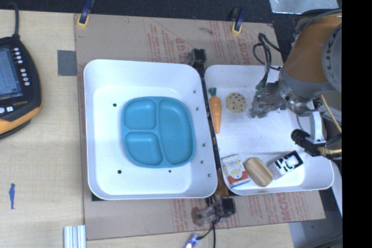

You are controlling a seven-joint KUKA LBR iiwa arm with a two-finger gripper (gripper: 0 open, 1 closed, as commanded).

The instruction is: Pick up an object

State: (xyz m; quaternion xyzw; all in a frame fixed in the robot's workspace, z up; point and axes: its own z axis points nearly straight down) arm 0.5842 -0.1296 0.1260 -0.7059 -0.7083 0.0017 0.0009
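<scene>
A divided plate (157, 130) lies in the left bin (93, 125). In the right bin (317, 183), a carrot (215, 114) lies along the left wall, a cookie (235, 102) beside it; carton (233, 170), bread roll (258, 171) and box (287, 163) line the lower edge.

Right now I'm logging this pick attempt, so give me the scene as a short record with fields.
left bin: holds a blue divided plate
right bin: holds all the small items
carrot: along the right bin's left wall
cookie: beside the carrot, near the gripper
small carton: right bin's near left corner
bread roll: next to the carton
black-and-white item: right of the roll
gripper: over the right bin, right of the cookie
held: nothing visibly
</scene>
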